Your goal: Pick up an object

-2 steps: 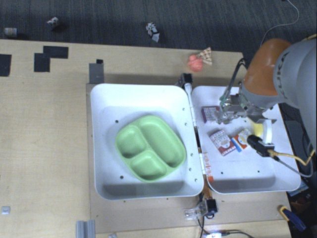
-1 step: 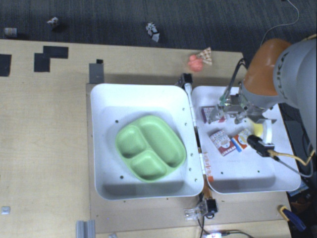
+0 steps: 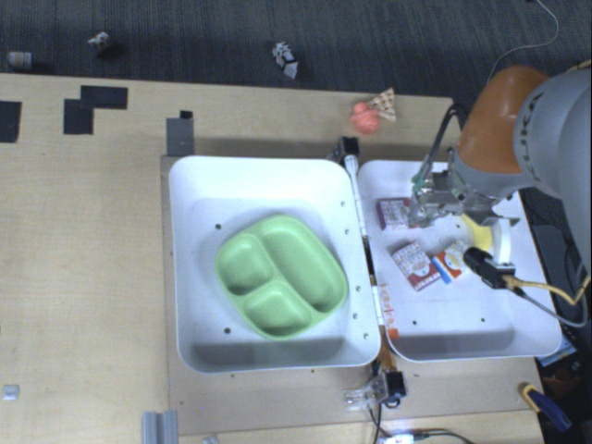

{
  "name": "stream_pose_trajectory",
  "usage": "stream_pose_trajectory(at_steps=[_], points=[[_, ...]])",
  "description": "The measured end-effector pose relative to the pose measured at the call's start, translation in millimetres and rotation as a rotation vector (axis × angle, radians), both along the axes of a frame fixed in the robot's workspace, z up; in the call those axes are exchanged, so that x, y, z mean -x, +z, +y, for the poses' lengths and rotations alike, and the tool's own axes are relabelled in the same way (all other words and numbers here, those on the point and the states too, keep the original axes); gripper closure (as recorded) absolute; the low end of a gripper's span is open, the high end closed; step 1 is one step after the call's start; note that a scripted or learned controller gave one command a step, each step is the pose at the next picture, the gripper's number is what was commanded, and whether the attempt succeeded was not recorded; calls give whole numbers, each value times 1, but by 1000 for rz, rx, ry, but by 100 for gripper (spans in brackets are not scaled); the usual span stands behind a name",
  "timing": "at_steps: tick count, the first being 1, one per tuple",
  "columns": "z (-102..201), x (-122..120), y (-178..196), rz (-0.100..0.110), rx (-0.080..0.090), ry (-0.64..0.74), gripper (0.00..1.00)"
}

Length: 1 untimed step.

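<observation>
Left bin (image 3: 190, 248): well left of pincer, green tray (image 3: 280, 274) filling its middle, open floor along walls.
Right bin (image 3: 462, 336): under pincer, near half bare, room there.
Pincer (image 3: 424, 213): low in far half of right bin; spread or pressed, cannot tell.
Pink packet (image 3: 392, 214): touching pincer's left, by bin divider.
Red-white packet (image 3: 418, 265): just nearside of pincer.
Yellow item (image 3: 481, 232): just right, partly under arm.

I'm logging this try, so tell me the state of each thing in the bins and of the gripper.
Green divided plate: upright in the left bin.
Small packet: flat in the right bin, beside the gripper.
Red and white packet: lying flat, apart from the gripper.
Gripper: low over the right bin.
</observation>
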State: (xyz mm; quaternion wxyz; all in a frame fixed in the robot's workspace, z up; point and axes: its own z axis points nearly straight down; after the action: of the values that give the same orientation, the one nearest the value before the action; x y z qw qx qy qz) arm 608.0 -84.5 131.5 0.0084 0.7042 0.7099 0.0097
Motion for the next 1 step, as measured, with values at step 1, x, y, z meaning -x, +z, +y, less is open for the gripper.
stream_pose_trajectory(at_steps=[1], points=[[0, 0, 0, 0, 0, 0, 0]])
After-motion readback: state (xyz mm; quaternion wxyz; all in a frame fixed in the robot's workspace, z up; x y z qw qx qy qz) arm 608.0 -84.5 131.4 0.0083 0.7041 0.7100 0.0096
